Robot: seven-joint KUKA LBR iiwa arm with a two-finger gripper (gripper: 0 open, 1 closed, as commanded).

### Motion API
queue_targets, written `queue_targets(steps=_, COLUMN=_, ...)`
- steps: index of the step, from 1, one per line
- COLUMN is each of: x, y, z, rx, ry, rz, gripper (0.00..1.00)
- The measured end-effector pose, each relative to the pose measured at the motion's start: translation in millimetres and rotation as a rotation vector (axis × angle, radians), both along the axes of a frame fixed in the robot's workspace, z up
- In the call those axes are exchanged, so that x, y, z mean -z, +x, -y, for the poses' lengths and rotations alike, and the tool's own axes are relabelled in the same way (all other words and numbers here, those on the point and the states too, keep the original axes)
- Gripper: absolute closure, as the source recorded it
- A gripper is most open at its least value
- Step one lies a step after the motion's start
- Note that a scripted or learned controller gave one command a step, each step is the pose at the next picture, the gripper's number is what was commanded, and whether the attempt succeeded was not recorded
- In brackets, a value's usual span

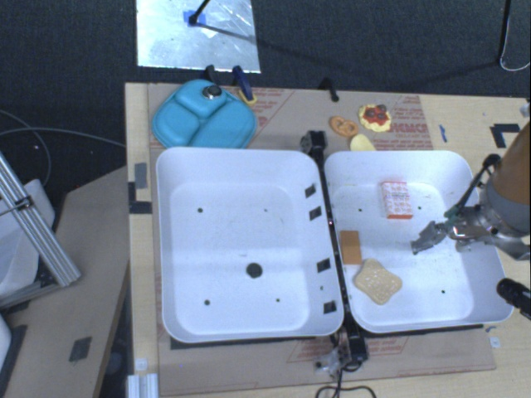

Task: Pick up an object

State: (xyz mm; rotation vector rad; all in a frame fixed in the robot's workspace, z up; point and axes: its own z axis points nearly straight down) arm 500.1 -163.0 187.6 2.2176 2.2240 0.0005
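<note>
1. The pincer (425,240) is over the right bin (452,168), near its middle; I cannot tell how its tips stand.
2. A red-white packet (397,199) lies up-left of it, apart.
3. A brown block (350,246) and a cracker (377,281) lie to the left, near the bin's wall.
4. The left bin (178,181) has a dark disc (254,270).

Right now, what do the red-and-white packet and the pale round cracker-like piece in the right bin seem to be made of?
The red-and-white rectangular packet looks like printed paper or plastic wrap, flat with crisp edges. The pale tan round cracker-like piece looks matte and speckled, probably moulded plastic or foam play food; the view cannot settle which.
</note>
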Motion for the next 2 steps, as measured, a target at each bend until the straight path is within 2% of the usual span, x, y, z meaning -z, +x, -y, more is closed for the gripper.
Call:
queue_targets(steps=1, x=-11, y=1, z=0, rx=-0.002, ry=-0.001, rz=0.004, gripper=1.0)
queue_targets(steps=2, x=29, y=27, z=-80, rx=-0.009, ry=0.005, rz=-0.002, gripper=1.0)
